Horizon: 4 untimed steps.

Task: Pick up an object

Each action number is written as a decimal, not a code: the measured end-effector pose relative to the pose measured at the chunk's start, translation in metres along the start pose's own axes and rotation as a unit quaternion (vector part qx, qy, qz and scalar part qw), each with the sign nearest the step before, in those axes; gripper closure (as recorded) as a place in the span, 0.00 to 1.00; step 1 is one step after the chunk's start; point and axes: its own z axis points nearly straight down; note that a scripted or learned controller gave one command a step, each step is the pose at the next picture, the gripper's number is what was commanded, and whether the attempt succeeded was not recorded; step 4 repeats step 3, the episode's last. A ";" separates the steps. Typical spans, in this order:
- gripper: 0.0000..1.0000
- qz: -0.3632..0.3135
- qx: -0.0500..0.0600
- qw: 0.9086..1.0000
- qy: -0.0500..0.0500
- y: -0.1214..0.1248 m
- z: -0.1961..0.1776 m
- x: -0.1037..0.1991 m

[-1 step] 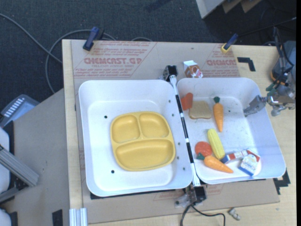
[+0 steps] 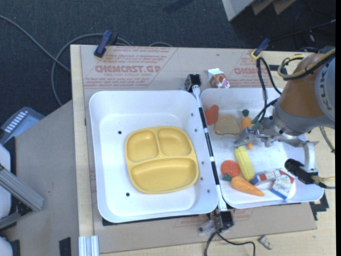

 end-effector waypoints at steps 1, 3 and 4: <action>0.00 0.000 0.000 1.000 0.000 -0.017 0.022 0.035; 1.00 -0.001 -0.003 1.000 0.000 0.004 -0.079 0.125; 1.00 -0.001 -0.003 1.000 0.000 0.004 -0.079 0.125</action>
